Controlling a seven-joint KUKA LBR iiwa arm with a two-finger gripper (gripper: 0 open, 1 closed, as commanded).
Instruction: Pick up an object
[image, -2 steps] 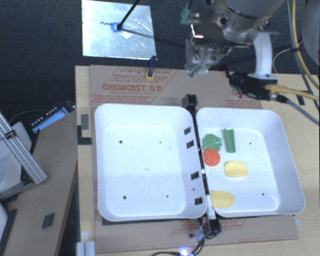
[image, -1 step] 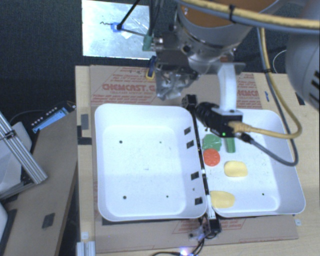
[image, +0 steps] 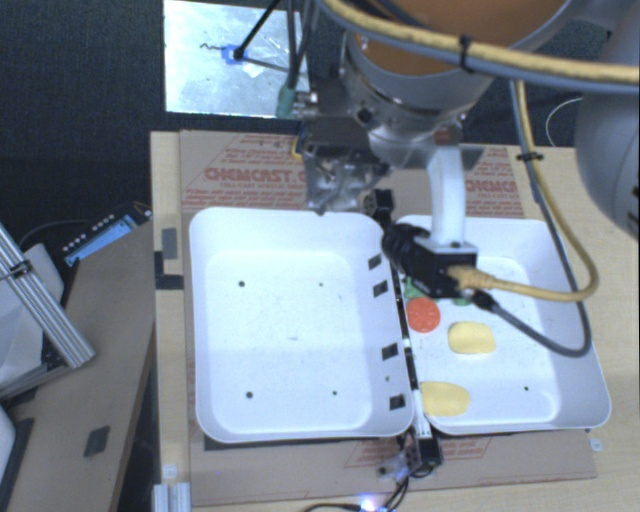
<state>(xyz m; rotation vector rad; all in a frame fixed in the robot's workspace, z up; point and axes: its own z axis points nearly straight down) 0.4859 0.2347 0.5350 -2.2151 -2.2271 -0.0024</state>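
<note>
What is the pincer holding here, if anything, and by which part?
Cannot be told: the pincer is blurred, over the left bin's far rim. A red disc and two yellow pieces lie in the right bin.

Bench (image: 110, 380): flat tan top.
Cardboard sheet (image: 250, 165): red CHEMCAST print, lies flat on the bench.
On the sheet: two shallow white bins side by side, left bin (image: 290, 340) and right bin (image: 530, 385), rims touching.
Just left of the sheet: small dark patch (image: 167, 240).
Further left, nearer the front: second dark patch (image: 97, 441).
Well left of the sheet: slanted aluminium rail (image: 45, 310).
</note>
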